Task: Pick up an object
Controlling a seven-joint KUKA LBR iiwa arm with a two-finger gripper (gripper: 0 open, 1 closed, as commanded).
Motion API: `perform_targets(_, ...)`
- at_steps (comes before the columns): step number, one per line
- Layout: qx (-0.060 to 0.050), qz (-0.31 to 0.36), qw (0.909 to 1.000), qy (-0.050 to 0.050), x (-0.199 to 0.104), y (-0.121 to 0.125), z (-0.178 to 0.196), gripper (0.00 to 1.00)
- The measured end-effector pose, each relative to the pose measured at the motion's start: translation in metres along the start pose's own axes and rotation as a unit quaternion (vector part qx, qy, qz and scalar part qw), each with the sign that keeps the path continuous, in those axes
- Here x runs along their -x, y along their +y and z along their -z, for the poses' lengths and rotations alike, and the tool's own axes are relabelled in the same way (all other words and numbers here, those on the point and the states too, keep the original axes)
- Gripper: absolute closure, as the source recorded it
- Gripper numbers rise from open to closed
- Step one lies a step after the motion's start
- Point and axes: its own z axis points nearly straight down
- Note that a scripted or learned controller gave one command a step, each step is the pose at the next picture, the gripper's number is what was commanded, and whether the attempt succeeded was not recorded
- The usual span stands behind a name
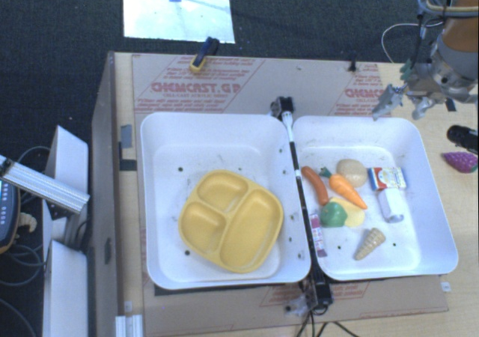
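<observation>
While my gripper [404, 102] hangs above the bench's far right corner, just past the back rim of the right bin [430, 167], its two fingers [385, 102] stand spread apart with nothing between them. My grey wrist and the orange band above it rise toward the upper right, with looped cables beside them. Below and in front of me, the right bin holds a small huddle of toy food: a pale round potato-like piece [352, 172] toward the middle, an orange carrot [346, 189] lying slantwise just in front of it and touching it, and a longer red-orange piece like a sausage or chili [315, 185] to the carrot's left, near the bin's inner wall. A green rounded piece [334, 214] sits just in front of the carrot, against a flat yellow piece [354, 215]. To the right of the potato lies a small red, white and blue carton [387, 178], and just in front of that a white tube-like item [390, 206]. A tan cone [369, 243] lies apart, nearer the front rim. Well to the left, the left bin [161, 148] bears a yellow divided plate [231, 219], tilted askew. Outside the bins, on the bench to my right, sits a purple knobbly object [461, 161].
</observation>
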Motion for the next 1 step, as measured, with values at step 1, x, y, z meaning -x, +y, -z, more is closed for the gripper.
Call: perform_targets(1, -0.002, 0.001, 1.0000, 0.001, -0.0524, -0.0186, -0.1207, 0.00)
